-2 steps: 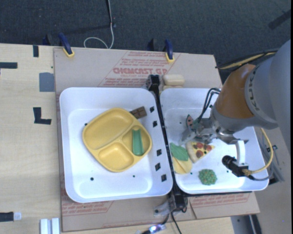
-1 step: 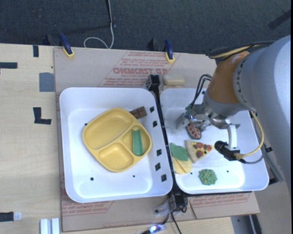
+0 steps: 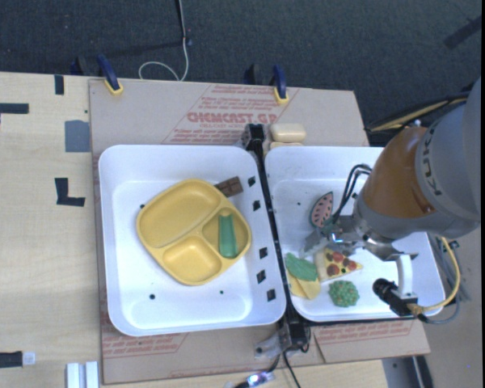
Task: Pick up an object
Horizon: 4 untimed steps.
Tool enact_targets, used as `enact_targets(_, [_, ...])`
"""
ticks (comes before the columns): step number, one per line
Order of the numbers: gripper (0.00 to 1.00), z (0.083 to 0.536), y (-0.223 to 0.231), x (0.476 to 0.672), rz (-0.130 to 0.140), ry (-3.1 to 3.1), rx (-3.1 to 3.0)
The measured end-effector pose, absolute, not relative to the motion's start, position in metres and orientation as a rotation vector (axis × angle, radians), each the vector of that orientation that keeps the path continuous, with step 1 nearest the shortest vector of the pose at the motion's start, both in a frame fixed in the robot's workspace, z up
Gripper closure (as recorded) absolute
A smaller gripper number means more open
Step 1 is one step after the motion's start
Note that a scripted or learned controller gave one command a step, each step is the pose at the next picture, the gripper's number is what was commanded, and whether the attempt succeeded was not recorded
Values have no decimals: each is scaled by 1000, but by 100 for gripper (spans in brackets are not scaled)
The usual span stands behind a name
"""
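Low in the right bin (image 3: 404, 158), just above the pizza slice (image 3: 340, 263), sit the jaws (image 3: 330, 238) — too blurred and too crowded by the wrist to tell whether released or clenched. Nothing seen clamped between them.

Closest candidates: the pizza slice right beneath, the watermelon slice (image 3: 322, 208) just above, the green leaf (image 3: 301, 266) and yellow wedge (image 3: 305, 288) to the left, the broccoli (image 3: 344, 294) below.

Best, probably, to settle on one piece only, centre over it, and descend straight so that neighbours touching it are not dragged along. Flat pieces likely to need a low, square approach.

Farther out, in the left bin (image 3: 113, 217), a yellow divided plate (image 3: 182, 221) with a green cylinder (image 3: 227, 234) in it, and a brown block (image 3: 230, 187) at its rim.

Behind the grey arm (image 3: 436, 176), much of the right bin's far side lost.
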<state>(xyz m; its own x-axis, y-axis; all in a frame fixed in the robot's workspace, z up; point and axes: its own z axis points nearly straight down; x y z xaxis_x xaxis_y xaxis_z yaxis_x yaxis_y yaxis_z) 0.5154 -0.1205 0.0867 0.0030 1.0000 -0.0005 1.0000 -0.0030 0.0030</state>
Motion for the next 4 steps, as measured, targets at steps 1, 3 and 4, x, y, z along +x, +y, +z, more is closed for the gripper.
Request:
enact_targets(1, [100, 99, -116, 519, 12, 2229, 2221])
enact_targets(3, [0, 85, -99, 567, -1, 2226, 2219])
enact_targets(4, [0, 85, -98, 625, 3, 2223, 2216])
